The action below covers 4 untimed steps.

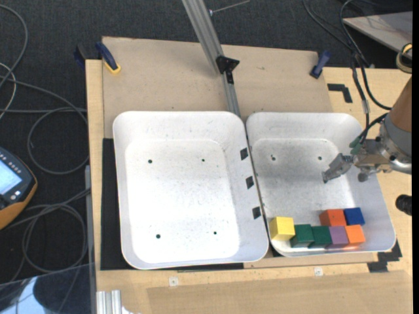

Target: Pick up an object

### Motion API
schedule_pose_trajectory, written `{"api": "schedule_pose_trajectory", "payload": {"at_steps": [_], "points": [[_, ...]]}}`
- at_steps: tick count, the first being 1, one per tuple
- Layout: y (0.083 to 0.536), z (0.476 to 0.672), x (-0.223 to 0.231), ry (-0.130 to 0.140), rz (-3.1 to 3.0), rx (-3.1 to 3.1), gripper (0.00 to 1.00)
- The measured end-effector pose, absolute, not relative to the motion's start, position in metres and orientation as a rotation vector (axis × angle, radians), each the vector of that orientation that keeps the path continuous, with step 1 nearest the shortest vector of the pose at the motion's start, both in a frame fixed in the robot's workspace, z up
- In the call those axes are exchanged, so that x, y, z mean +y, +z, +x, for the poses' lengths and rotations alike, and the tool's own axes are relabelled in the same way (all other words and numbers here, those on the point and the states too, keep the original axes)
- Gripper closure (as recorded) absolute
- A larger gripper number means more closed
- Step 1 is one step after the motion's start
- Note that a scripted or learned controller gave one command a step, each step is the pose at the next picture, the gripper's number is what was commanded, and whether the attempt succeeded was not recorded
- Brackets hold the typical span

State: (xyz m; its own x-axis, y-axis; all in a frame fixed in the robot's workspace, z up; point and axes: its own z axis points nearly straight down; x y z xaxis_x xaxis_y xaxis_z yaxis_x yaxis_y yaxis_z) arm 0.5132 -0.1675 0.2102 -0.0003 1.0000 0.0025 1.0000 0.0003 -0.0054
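Note:
Several coloured blocks lie clustered along the front edge of the right bin [294, 150]: a yellow block [283, 227], a dark green block [302, 234], a green block [321, 235], a purple block [338, 236], an orange block [355, 233], a red block [334, 216] and a blue block [353, 214]. My gripper [349, 169] hangs over the right side of this bin, behind the blocks and apart from them. It is open, and nothing sits between its fingers.
The left bin [177, 188] sits beside the right one, with black clips [249, 182] along the shared edge. A slanted metal bar [208, 34] reaches down to the gap behind the bins. Blue clamps [108, 57] [320, 63] hold the board's back corners. Cables lie on the floor at left.

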Motion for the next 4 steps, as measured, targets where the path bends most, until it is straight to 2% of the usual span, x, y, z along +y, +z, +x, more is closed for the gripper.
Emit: {"api": "schedule_pose_trajectory", "payload": {"at_steps": [2,3,4], "points": [[0.096,0.507,-0.168,0.004,-2.217,-2.216,0.0],[0.11,0.509,-0.168,-0.004,-2.221,-2.222,1.0],[0.154,0.51,-0.174,-0.004,-2.224,-2.226,1.0]]}}
